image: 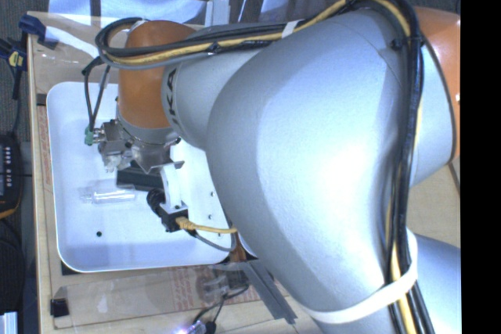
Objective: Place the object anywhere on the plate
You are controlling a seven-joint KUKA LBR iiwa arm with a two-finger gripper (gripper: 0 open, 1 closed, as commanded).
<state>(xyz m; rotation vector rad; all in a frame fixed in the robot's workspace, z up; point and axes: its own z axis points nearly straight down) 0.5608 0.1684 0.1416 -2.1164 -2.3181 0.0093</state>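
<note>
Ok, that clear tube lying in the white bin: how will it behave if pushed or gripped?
The clear tube lies on its side in the white bin and looks cylindrical, so a nudge would probably roll it. Its transparent, glossy look suggests smooth, light plastic, likely slippery.

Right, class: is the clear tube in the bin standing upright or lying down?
Lying down: the clear tube stretches flat along the white bin floor.
</note>
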